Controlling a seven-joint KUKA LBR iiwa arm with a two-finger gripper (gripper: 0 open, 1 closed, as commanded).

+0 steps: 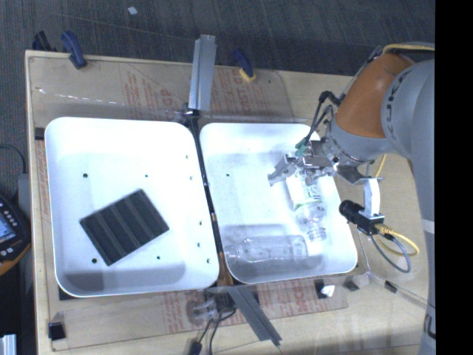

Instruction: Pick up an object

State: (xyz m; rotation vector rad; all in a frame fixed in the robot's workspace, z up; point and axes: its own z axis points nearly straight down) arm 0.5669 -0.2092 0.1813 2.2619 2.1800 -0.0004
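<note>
- Fingers (298, 170) are standing apart at the upper right of the right bin (222, 198), one grey tip splaying toward frame left. Nothing is sitting between them as far as this view is showing.
- Gripper is hovering right over the top end of a clear labelled bottle (308, 202), which is lying lengthwise down the right side of that bin.
- Second clear bottle (266, 248) is lying crosswise along the bin's lower edge, with one end close to the foot of the first. It's transparent, so its outline is washing out against the white.
- Black ribbed slab (124, 226) is lying flat in the left bin (66, 146), lower left of frame, well apart from the arm.
- Step, as I'm reading it: approach and descent onto the labelled bottle, with the grasp not yet made.
- Next move is calling for the fingers to be straddling the bottle across its narrow width, going low enough to catch the body, then closing and lifting straight up. I'm expecting the round, slick plastic to roll or squirt out if the grip is landing off-centre.
- Writing: the bottle label is showing greenish print, too small to read. Red lettering is repeating across the tabletop (295, 87) sheet, also unreadable.
</note>
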